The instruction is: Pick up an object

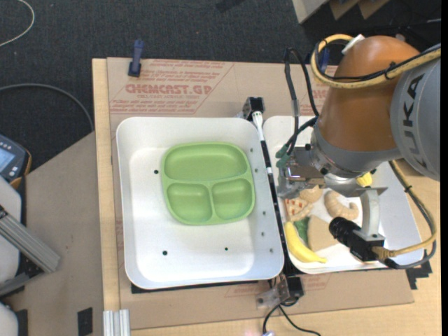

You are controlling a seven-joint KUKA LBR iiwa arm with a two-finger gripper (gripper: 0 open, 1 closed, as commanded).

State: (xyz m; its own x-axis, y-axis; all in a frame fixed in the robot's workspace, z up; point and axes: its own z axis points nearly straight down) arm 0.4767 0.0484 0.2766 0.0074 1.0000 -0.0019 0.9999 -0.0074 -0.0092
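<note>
Gripper [308, 187] is seen low over right bin [399, 257], jaw state cannot be told; banana [299, 247] lies at 6 o'clock.

One fixed cam overhead, slanted, w/ both bins [140, 208].

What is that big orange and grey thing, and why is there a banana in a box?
That is a robot arm, seen from a camera above the bench. It reaches in from the right and hangs over the right white bin, hiding its grasping tool, so I can't tell whether it holds anything. In that bin lie toy foods, like a yellow banana and some pale pieces. The left white bin holds a green divided plate. The robot's job is to pick something up.
</note>
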